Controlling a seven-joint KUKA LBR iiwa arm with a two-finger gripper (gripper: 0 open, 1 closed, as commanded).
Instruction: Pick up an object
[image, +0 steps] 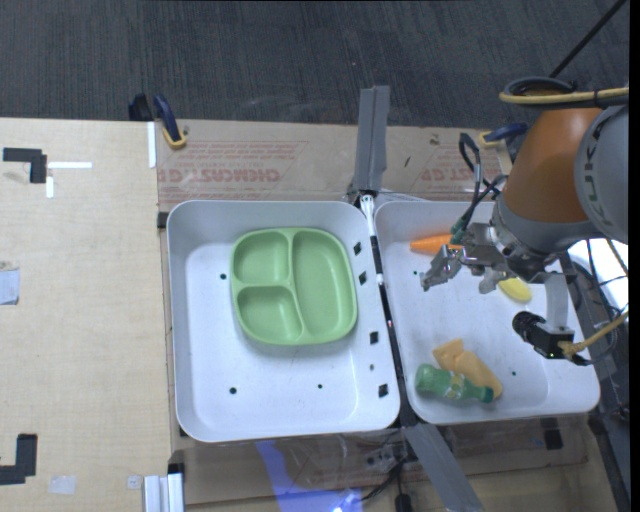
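My gripper (462, 275) hangs over the upper middle of the right bin (420, 335), fingers spread apart with nothing between them. An orange carrot (431, 243) lies just up and left of the gripper, near the bin's back wall. A small yellow piece (515, 290) rests to the right of the fingers, partly under the wrist. Near the bin's front lie a green bottle (452, 386) on its side and a yellow-orange object (466, 363) touching it from behind.
The left bin (200, 380) holds a green divided plate (294, 286). A grey divider bar (372, 140) stands between the bins at the back. A black cable connector (535, 333) hangs at the right bin's right side. Cardboard and bench lie to the left.
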